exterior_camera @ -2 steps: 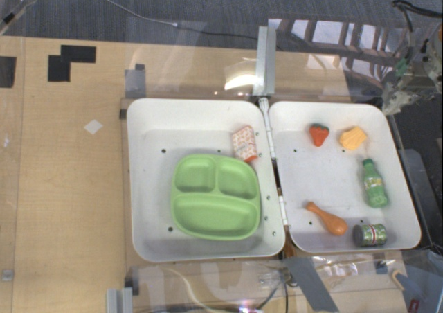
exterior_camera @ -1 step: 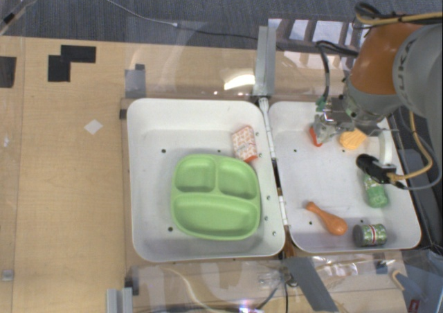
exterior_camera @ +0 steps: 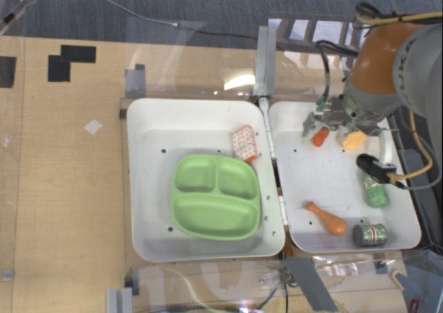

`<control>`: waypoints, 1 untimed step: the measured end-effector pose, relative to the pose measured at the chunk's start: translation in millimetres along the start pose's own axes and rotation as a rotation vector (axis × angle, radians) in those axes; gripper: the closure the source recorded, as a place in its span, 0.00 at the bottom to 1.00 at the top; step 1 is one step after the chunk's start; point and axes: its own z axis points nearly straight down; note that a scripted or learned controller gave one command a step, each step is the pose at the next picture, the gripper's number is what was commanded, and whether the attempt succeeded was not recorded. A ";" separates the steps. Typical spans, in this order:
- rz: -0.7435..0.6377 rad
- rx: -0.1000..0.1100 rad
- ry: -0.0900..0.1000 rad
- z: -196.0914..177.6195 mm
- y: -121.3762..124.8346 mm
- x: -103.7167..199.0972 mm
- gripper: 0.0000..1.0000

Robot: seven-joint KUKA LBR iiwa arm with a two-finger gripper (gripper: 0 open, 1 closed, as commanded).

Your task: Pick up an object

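My gripper point(exterior_camera: 320, 123) hangs over the back of the right bin point(exterior_camera: 304, 187), below the arm's orange band. A small red-orange piece point(exterior_camera: 319, 138) lies just under it, on its near side. Whether they touch is not visible. A yellow lump point(exterior_camera: 354, 140) lies just to the right of that piece. Farther forward in the same bin are a green bottle with a black cap point(exterior_camera: 375, 189), an orange drumstick-shaped toy point(exterior_camera: 327, 218) and a small can point(exterior_camera: 371, 234).
The left bin point(exterior_camera: 149, 166) holds a green divided plate point(exterior_camera: 216, 197) and a pink patterned packet point(exterior_camera: 243, 142) by the ridge between the bins. A metal post point(exterior_camera: 265, 62) stands behind that ridge. Cables trail from the arm at the right.
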 end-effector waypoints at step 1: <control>0.000 -0.007 -0.003 69.7 41.5 -55.3 0.00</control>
